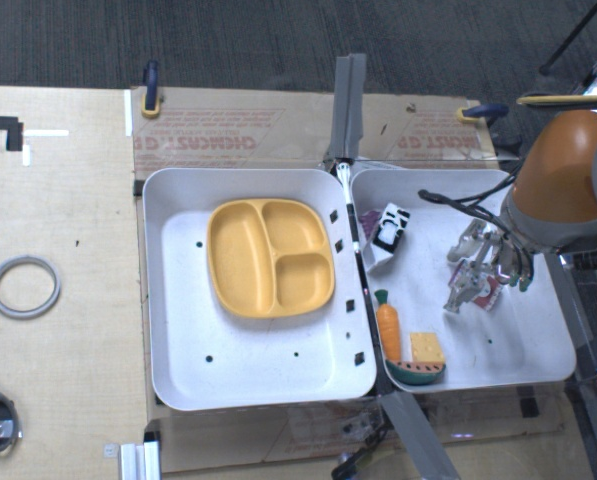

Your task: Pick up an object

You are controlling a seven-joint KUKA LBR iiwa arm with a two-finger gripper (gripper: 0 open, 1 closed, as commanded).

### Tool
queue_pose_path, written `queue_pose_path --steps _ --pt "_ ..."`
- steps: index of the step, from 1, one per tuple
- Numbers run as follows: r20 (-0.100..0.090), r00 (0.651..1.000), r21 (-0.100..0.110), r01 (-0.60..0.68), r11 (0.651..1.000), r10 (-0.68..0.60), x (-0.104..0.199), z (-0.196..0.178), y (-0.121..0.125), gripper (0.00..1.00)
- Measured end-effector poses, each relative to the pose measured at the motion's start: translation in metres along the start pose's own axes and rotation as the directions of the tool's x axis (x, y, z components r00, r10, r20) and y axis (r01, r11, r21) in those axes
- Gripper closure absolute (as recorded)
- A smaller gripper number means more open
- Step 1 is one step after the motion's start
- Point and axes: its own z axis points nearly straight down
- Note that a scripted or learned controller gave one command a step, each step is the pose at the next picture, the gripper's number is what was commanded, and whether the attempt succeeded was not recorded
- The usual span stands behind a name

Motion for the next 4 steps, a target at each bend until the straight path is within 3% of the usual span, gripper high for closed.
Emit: queue_pose_path --steps 1,2,3,4 --pt "0.001 0.999 0.0 0.048 0.999 -0.048 -0.076 -0.001 0.016 0.0" --pt "0.004 1.0 0.0 -0.027 1.0 0.027 -0.066 -0.07 -0.031 0.0" --pt "0.003 1.0 0.0 -0.026 1.0 0.026 -0.066 -0.069 -0.031 0.0" --pt "0.01 0.998 -0.001 -0.069 0.998 0.069 -0.082 -0.006 -0.026 0.0"
